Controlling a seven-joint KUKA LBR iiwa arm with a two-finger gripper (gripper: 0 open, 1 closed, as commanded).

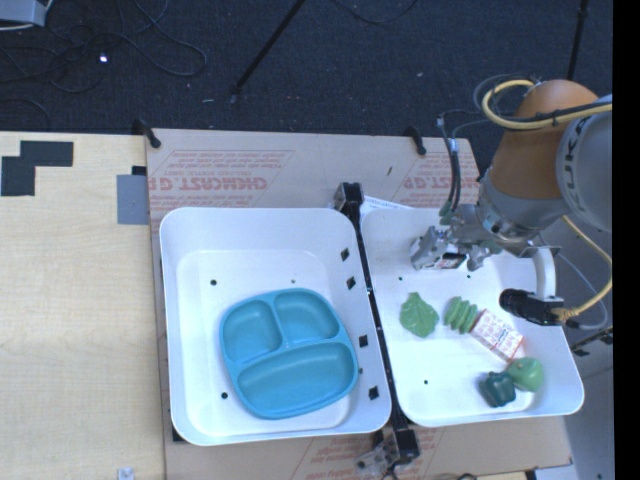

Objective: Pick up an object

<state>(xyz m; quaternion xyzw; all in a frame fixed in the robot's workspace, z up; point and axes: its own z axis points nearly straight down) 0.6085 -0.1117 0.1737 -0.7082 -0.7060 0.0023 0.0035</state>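
Note:
The right bin (400, 243) holds several small objects: a green leafy toy (419, 315), a green ridged piece (461, 314), a small red-and-white box (497, 334), a dark teal block (497, 389) and a light green ball-like piece (526, 373). My gripper (440, 251) hangs over the back part of the right bin, above and slightly behind the leafy toy. Nothing shows between its fingers. The grey arm with its orange band (540, 148) reaches in from the right.
The left bin (190, 258) holds a blue divided plate (288, 352). A black divider (362, 298) runs between the two bins. Cardboard (230, 173) lies under the bins, and a pale wooden bench top (70, 308) lies to the left. Cables hang by the arm.

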